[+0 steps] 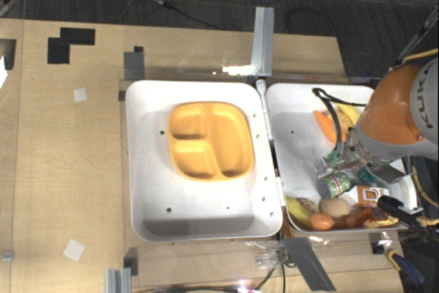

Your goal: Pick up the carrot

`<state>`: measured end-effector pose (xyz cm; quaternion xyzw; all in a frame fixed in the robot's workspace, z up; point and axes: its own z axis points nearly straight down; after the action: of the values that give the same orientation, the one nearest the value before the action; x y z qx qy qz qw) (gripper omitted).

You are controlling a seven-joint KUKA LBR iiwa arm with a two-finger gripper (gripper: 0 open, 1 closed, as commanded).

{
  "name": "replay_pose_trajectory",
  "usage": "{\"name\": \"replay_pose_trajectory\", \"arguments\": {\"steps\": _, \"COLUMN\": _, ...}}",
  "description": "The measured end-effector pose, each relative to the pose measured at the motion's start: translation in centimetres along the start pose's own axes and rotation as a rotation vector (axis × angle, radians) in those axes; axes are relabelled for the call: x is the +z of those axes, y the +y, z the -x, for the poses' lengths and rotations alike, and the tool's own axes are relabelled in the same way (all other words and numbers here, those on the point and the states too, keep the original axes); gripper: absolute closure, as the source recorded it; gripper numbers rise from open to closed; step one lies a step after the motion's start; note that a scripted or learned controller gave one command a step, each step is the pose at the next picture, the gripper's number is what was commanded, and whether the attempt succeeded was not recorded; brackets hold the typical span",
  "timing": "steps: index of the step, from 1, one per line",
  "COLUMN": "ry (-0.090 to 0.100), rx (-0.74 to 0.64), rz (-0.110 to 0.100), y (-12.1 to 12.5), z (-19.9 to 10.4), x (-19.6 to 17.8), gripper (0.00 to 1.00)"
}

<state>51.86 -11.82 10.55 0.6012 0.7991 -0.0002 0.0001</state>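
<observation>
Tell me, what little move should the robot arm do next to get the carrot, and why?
Probably slide the gripper a bit toward the bin's far side. The carrot lies near the back of the right bin, beside a banana, while the gripper hovers nearer the green can, so it isn't yet over the carrot.

A divided tray (207, 141) lies in the left bin (140, 168); the carrot (325, 124) in the right bin (291, 113).
</observation>
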Motion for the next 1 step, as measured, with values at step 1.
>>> {"name": "replay_pose_trajectory", "arguments": {"steps": 1, "ry": -0.003, "rx": 0.342, "rz": 0.01, "y": 1.12, "z": 3.19, "x": -12.71, "gripper": 1.0}}
